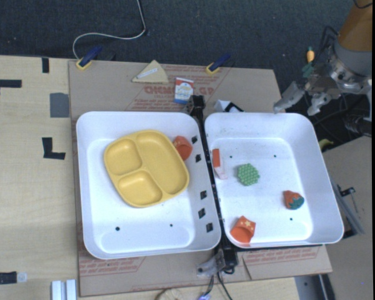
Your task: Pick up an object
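Arm raised beyond the right bin's far corner

Gripper [298,100] fingers spread, holding nothing; left bin [90,167] holds a yellow tray [145,167], right bin [312,186] a green ball [248,174].

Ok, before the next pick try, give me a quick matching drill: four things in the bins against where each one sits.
Things:
1. yellow divided plate
2. green ball
3. orange cup
4. orange and yellow piece

Places:
A. near the front rim of the right bin
B. middle of the right bin
C. left bin, touching the plate's right edge
D. taking up most of the left bin

Pairs: 1-D, 2-B, 3-C, 4-A
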